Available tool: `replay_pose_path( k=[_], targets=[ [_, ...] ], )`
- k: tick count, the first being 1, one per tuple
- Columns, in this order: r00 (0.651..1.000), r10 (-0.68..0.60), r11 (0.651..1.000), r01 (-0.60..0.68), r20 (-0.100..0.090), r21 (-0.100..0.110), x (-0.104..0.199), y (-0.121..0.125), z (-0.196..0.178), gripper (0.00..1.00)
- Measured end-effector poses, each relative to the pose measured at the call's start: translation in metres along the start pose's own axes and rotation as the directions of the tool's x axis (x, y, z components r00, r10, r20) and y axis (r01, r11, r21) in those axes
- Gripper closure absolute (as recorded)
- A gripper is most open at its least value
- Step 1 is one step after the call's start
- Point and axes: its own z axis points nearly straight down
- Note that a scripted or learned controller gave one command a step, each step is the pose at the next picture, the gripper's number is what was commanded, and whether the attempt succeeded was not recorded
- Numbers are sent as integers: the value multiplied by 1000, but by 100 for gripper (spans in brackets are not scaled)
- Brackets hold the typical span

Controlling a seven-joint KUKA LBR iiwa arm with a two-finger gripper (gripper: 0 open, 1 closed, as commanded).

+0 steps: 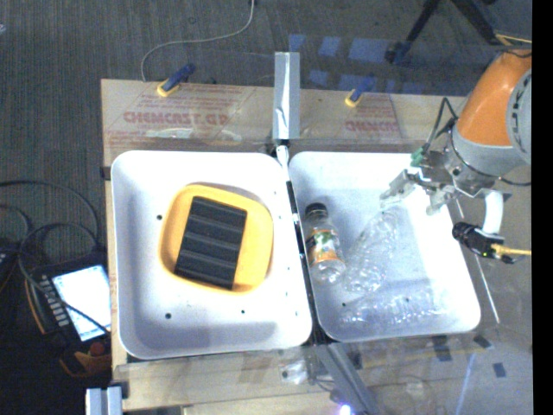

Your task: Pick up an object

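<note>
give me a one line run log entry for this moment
arm: over right bin far corner | gripper: above clear plastic | bottle: lying in right bin | left bin: yellow tray with black block

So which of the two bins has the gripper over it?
The right bin, holding the clear bottle and crumpled plastic; the gripper hangs over its upper part. The left bin holds a yellow-and-black object.

A wooden surface [199, 115] carries two yellow-and-blue clamps [174, 79] at its far edge. On the dark carpet [69, 41] to the left, a tablet [82, 296] lies among cables [34, 206].
</note>
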Motion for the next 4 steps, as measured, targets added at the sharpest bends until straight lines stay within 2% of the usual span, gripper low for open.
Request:
replay_pose_path(
  k=[1, 2, 3, 4],
  targets=[
    [999, -41, 999, 41, -2, -1, -33, 15, -36, 0],
    [978, 210, 978, -210, -4, 2, -20, -60, -40, 0],
    [938, 346, 938, -346, -2, 0, 27, -41, 88, 0],
    [961, 276, 961, -276, -1, 1, -12, -74, -12, 0]
  ],
)
